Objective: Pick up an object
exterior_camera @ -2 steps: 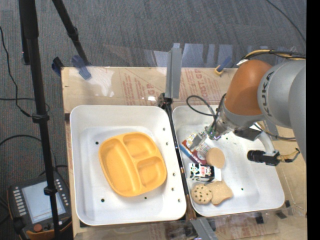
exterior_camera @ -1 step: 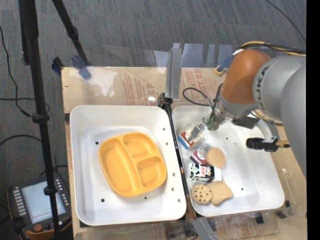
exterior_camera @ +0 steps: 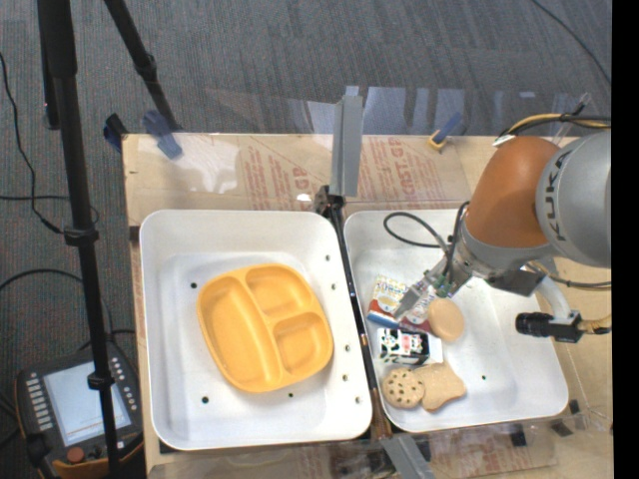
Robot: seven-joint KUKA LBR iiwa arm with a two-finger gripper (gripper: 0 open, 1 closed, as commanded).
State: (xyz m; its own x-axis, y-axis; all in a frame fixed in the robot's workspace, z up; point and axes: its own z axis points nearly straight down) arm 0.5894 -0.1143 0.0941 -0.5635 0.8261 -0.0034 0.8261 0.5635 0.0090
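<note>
Over the right bin (exterior_camera: 519, 382), fingers (exterior_camera: 417, 303), state untellable, hover above a colourful printed packet (exterior_camera: 390, 291).

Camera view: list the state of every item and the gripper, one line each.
Gripper: low in the right bin, over the small packets, fingers unclear.
Yellow divided plate: flat in the left bin, compartments bare.
Round bun: lying beside the gripper.
Cow-print carton: lying flat.
Chocolate-chip cookie: flat, near the front wall.
Tan biscuit: flat, touching the cookie.
Colourful packet: lying flat, partly under the gripper.
</note>
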